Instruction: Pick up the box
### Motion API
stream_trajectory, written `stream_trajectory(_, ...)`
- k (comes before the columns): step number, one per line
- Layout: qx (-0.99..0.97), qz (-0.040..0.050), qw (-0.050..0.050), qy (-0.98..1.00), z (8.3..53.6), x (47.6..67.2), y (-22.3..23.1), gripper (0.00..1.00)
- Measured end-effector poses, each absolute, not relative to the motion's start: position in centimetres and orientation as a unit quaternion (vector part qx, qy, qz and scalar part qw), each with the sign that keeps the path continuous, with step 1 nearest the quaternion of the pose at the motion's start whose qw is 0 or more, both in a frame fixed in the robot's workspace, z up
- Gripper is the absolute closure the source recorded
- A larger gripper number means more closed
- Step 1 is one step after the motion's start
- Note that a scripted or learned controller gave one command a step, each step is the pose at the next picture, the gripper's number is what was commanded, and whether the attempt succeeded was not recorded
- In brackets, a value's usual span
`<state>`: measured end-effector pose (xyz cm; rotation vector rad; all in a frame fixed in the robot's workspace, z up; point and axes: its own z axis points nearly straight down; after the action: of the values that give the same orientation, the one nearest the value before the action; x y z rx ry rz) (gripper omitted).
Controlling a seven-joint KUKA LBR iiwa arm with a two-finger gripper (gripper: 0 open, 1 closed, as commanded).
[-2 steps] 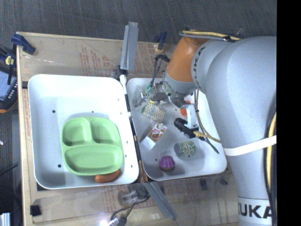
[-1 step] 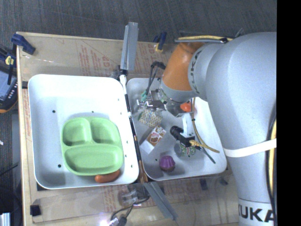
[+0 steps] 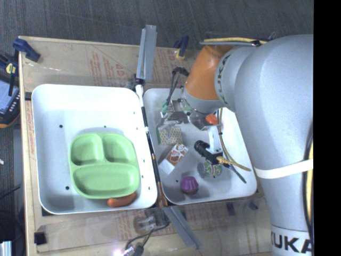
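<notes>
The box [image 3: 176, 154] lay in the right bin [image 3: 241, 192], at 6 o'clock from the pincer [image 3: 176, 112]. Pincer opening could not be determined. Risk: nearby clutter could foul the grasp.

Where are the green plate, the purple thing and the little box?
Green plate [image 3: 104, 167]: camera view, on its large lower compartment.
Purple thing [image 3: 188, 184]: camera view, on its rounded top.
Little box [image 3: 176, 154]: camera view, on its printed face.
</notes>
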<state>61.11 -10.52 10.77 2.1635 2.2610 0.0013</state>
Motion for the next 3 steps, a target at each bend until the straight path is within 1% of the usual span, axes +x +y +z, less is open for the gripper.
stream_trajectory(1,0.69,-0.0001,0.0,0.724,27.9,60.2,-5.4,1.0)
stream_trajectory(2,0.69,-0.0003,-0.001,0.724,27.9,60.2,-5.4,0.0)
stream_trajectory(3,0.688,0.0005,0.002,0.726,9.5,58.1,-11.2,0.0)
